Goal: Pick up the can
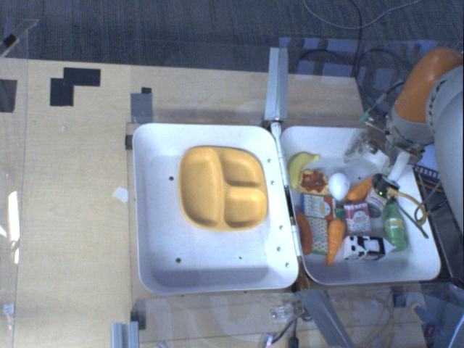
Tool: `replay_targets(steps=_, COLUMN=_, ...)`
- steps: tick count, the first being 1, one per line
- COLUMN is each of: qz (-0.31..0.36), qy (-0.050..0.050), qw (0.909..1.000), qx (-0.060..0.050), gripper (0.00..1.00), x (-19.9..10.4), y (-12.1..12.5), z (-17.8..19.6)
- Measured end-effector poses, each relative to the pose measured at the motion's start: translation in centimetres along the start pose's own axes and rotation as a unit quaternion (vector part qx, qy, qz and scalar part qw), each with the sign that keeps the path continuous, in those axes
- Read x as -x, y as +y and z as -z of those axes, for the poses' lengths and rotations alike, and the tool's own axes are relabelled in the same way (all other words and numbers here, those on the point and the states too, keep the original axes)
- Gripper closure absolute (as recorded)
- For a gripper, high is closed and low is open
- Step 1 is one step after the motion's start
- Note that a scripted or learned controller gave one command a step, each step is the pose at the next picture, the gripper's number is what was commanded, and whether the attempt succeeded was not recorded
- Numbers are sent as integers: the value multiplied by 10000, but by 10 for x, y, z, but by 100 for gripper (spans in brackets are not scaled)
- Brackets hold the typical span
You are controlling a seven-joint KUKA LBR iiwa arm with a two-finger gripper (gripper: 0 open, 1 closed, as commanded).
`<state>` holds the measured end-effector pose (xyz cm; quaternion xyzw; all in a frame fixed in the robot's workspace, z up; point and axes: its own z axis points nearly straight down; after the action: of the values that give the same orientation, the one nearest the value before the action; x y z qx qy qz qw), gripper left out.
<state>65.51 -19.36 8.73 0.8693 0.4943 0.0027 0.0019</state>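
Note:
The can point(357, 216), small with a red and white label, lies among the clutter in the right bin point(428, 267), between an orange carrot point(334, 239) and a green bottle point(394, 229). My gripper point(371, 148) hangs over the bin's far right corner, up and to the right of the can and well apart from it. Nothing shows in its grasp. The grey arm with its orange band point(424, 85) reaches in from the right.
The right bin also holds a banana point(301, 165), a red box point(313, 182), a white egg point(338, 185), a second carrot point(358, 189) and a black-and-white carton point(364, 247). In the left bin point(152, 267) sits a yellow divided tray point(221, 187).

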Motion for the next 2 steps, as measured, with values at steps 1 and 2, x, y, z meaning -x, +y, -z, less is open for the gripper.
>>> replay_targets(steps=1, qz=17, qy=11, qw=10000, qx=28, gripper=100, x=-2, y=2, z=13)
replay_targets(steps=2, qz=313, qy=1, qw=9995, qx=10, gripper=100, x=-13, y=11, z=107)
